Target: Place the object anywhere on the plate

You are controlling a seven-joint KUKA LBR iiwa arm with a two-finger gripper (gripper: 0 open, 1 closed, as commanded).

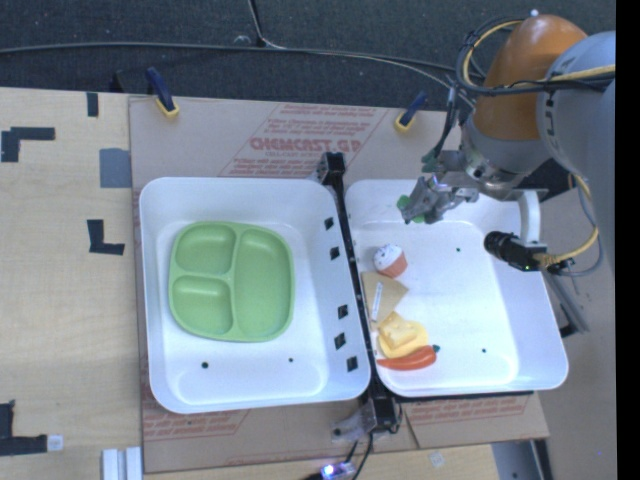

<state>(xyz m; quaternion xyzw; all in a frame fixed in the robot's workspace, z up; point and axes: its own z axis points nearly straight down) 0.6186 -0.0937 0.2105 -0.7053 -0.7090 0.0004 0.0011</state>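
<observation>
Green plate point(232, 280) is waiting in the left bin. Pincer point(425, 203) is hovering over the right bin; its state is unclear. Toy food point(400, 336) is looking light and stiff, graspable across its middle.

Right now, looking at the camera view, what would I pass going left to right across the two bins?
Left bin → green divided plate → clips on the wall between the bins → right bin, where the gripper hangs over the far edge.
</observation>
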